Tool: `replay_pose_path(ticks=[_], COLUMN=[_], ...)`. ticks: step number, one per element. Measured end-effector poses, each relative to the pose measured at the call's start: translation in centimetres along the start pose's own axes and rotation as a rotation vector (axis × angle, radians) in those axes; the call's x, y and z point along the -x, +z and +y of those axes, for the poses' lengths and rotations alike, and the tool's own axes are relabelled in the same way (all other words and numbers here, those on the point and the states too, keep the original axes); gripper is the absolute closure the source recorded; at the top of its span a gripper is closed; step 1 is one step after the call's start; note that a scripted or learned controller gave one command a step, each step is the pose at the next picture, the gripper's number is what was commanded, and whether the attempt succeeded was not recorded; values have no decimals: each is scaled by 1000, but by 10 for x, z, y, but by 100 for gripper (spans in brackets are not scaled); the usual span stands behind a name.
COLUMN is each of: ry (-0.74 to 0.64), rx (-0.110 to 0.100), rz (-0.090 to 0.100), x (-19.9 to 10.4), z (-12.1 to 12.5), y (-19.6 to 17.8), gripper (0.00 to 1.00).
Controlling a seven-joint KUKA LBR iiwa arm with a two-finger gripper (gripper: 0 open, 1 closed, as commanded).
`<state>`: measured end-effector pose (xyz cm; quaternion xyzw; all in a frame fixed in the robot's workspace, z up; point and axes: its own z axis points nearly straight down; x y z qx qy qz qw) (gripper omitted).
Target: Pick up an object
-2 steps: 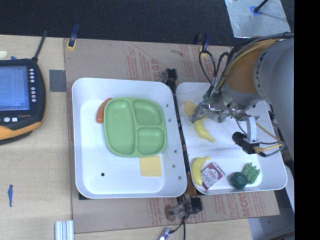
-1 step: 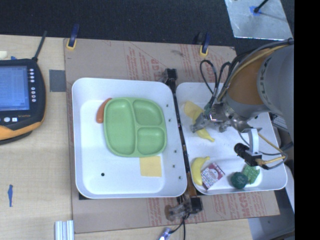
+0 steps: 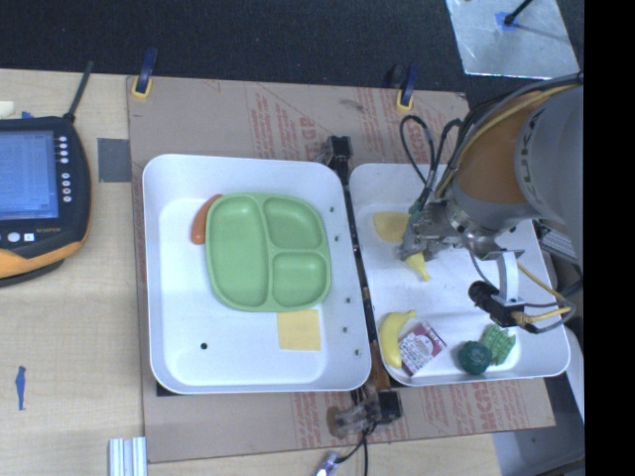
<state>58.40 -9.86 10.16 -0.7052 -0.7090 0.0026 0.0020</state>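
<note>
End effector (image 3: 419,256) sits low in the right bin (image 3: 446,375), over a small yellow piece (image 3: 419,266); finger state can't be told. It should centre on the piece, close fully, and lift straight up, clear of the banana (image 3: 395,333).

The two bins (image 3: 159,266) are showing plain white. In the left one a pale green divided tray (image 3: 268,252) is lying, with an orange-red strip (image 3: 202,218) peeking out at its edge and a flat yellow square (image 3: 300,330) below it. In the right bin (image 3: 556,360), a yellow piece (image 3: 390,227) is sitting beside the metal-grey pincer (image 3: 421,249); a yellow banana (image 3: 394,331), a red-and-white packet (image 3: 421,348) and a dark green lump (image 3: 483,352) are lying lower down. The arm (image 3: 556,157) is showing grey with an orange band. The counter (image 3: 60,365) is looking light tan, the cardboard sheet (image 3: 298,117) brown with faint red print.
</note>
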Motion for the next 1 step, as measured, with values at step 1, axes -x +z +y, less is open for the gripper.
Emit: replay_pose_path(ticks=[1], ry=[1], rx=[4], rz=[2], x=[-76], z=[-13], y=[-90], gripper=[100])
